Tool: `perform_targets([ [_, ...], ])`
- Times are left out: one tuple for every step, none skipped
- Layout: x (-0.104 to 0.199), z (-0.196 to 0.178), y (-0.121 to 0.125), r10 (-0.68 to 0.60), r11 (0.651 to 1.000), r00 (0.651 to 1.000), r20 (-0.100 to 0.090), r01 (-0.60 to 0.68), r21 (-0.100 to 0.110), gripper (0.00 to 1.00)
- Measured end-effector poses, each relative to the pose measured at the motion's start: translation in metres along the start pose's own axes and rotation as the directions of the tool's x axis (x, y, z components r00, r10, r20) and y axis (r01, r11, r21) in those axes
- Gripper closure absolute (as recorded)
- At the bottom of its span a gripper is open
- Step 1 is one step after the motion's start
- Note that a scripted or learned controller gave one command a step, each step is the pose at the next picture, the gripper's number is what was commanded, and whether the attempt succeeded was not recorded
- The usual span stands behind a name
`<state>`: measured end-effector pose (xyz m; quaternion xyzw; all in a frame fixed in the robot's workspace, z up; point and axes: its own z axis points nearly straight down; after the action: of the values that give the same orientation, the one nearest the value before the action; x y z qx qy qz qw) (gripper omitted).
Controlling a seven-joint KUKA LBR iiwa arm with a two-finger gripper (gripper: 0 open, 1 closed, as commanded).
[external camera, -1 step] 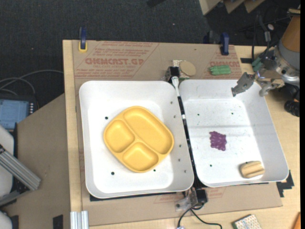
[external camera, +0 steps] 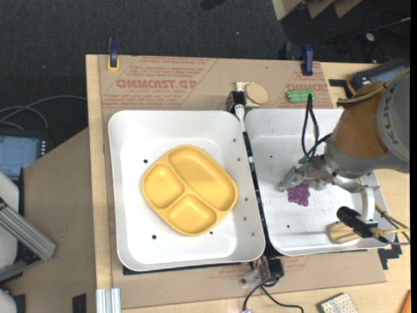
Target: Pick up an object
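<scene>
End effector (external camera: 297,178) sits just beside a purple cluster (external camera: 299,195), its opening I cannot tell, with the yellow divided plate (external camera: 189,189) well apart from it.

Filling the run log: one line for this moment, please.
hand: over right bin | purple object: right bin, at hand | yellow tray: left bin

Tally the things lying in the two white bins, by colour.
Yellow: 1, the three-compartment plate
Purple: 1, a small lumpy purple toy
Total: 2
</scene>
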<state>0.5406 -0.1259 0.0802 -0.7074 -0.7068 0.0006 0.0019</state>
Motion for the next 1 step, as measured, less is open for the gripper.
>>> perform_targets([
  [-0.0016, -0.0150, 0.0025, 0.001, 1.000, 1.000, 0.004, -0.001, -0.009, 1.00],
])
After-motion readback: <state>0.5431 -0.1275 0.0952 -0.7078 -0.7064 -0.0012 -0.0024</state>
